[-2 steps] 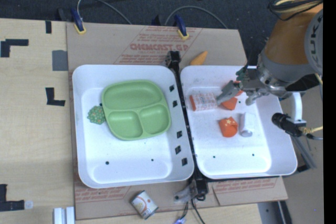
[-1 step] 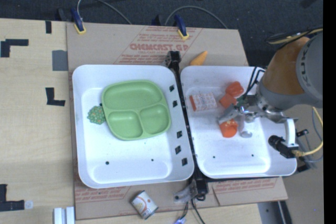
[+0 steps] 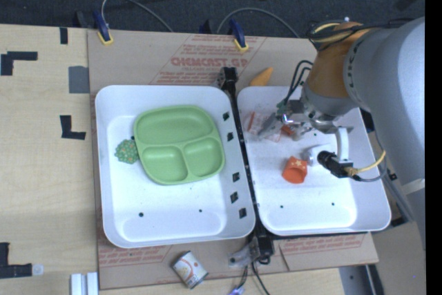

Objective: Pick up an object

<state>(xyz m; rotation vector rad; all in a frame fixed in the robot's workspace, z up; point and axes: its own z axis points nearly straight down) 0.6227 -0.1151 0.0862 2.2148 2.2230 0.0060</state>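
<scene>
One orange cup (image 3: pixel 295 170) mid-bin, well apart from right bin (image 3: pixel 324 217) rims.

The grey arm (image 3: pixel 397 79) entered from the right, its orange band (image 3: pixel 330 62) set directly above the wrist. The wrist pointed downward and to the left, ending in the pincer (image 3: pixel 289 122), which hung low.

Red print on the cardboard sheet (image 3: pixel 207 62) at the bench's far edge reads "CHEMCAST", letters running at a slant; the smaller lines beneath it blur, too small to read.
</scene>
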